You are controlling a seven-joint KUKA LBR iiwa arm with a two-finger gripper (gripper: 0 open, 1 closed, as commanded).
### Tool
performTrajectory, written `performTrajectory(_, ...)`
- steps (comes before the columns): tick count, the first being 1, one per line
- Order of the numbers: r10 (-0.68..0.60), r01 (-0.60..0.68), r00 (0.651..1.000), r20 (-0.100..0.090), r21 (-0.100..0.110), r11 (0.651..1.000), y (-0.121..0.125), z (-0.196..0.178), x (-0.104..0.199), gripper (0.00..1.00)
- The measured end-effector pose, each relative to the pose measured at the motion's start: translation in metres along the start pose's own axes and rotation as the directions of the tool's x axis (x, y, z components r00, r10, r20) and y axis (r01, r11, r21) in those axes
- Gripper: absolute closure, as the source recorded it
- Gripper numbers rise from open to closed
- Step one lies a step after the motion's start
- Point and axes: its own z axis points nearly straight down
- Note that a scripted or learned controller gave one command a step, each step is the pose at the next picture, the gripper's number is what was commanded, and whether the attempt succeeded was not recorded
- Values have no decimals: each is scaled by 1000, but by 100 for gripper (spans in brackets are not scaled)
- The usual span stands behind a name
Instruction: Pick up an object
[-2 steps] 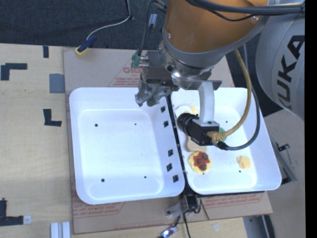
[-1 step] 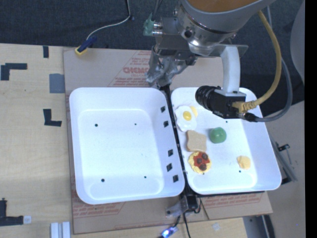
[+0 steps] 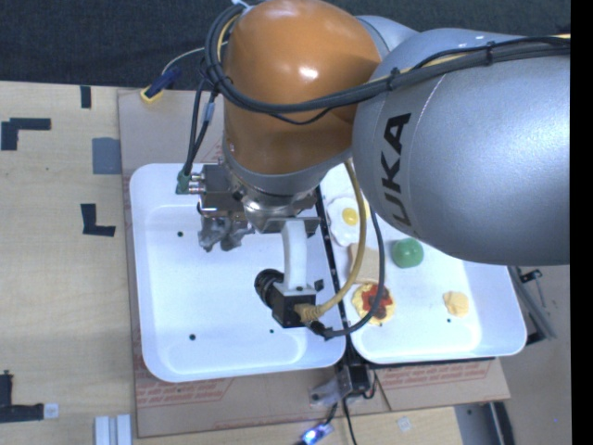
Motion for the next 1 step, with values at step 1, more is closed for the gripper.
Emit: performTrajectory(1,1,-1,1000,-12,-25,1000,0,-122,-2,100)
